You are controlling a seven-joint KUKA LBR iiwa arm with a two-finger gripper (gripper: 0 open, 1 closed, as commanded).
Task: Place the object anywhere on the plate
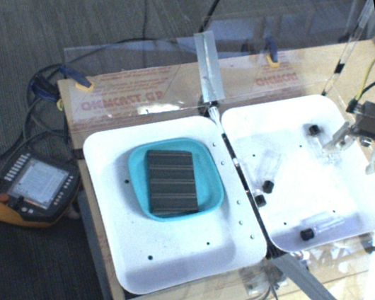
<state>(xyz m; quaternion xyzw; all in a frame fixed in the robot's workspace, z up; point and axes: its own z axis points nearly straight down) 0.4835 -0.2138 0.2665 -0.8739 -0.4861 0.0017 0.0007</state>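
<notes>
Dark ribbed block (pixel 171 181) on teal plate (pixel 210 190), well apart from end effector (pixel 374 130); its state unclear

Bright, even light from above, with a cold bluish tint over the whole view. Strongly overexposed on both white bins (pixel 192 260), so almost no surface detail there. Soft grey shadows along the inner walls of the left bin and under the teal plate (pixel 210 177). Pale glare on the clear panel (pixel 123 71) behind the bins. Slightly soft focus everywhere, with visible grain on the dark carpet (pixel 40 294). Blown-out white patch at the bottom right corner.
</notes>
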